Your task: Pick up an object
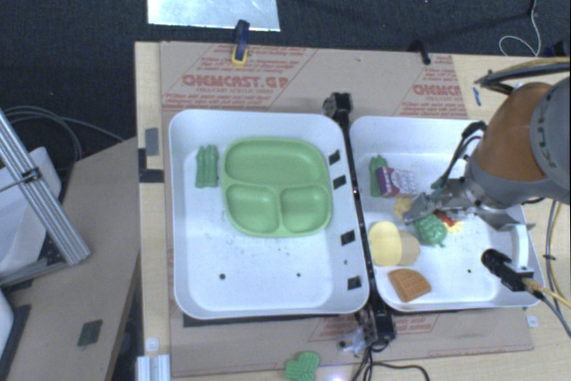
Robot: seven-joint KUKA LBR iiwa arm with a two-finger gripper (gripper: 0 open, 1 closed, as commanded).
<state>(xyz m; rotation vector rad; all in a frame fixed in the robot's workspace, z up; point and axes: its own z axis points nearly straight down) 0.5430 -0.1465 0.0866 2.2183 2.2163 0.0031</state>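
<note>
The gripper (426, 214) hangs low in the right bin (419, 134), beside a green toy (433, 232); whether its fingers are grasping cannot be told.

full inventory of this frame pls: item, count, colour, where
bins: 2, white, side by side on bench
divided plate: 1, green, left bin centre
ridged toy: 1, green, left bin, left of plate
purple toy: 1, purple with green top, right bin
round toy: 1, pale yellow, right bin
bread-like toy: 1, orange-brown, right bin front
leafy toy: 1, green, right bin, at gripper
arm: 1, grey and orange, from right
gripper: 1, over right bin
</note>
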